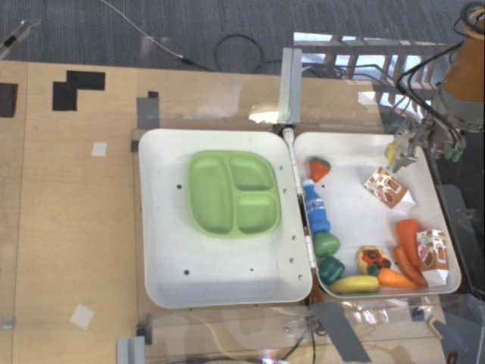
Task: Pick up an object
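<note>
While the end effector (404, 152) is poised above the right bin (348, 146), its grip state cannot be told.

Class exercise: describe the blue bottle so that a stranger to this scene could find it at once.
Look in the right white bin, along its left wall beside the divider. The blue bottle lies there, between a strawberry and a green vegetable. It is the bin's one blue item.

Claw (405, 152) above right bin (356, 144) — green tray (231, 192) in left bin (163, 226).
</note>
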Motion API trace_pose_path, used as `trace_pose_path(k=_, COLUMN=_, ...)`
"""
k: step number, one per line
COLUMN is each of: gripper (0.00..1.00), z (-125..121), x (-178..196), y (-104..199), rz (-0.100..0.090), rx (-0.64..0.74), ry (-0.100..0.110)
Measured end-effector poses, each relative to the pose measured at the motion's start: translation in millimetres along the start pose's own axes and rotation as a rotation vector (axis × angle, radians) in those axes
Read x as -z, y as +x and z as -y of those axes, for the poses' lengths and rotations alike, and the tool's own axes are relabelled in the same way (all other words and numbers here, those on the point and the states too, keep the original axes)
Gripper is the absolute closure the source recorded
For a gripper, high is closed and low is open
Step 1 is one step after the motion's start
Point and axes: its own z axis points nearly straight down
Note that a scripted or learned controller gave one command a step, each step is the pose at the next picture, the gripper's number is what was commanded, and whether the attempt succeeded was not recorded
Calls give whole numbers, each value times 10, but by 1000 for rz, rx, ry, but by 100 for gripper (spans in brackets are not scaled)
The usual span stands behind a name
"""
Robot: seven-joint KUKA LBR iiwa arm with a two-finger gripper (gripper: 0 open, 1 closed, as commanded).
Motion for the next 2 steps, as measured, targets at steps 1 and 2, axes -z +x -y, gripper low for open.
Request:
trace_pose_path(k=1, gripper=0, z=-2, x=-37, y=15, rz=-7, rx=0, ry=0)
trace_pose_path(k=2, gripper=0, z=-118, x=-964, y=115, rz=-7, rx=-50, ry=-2)
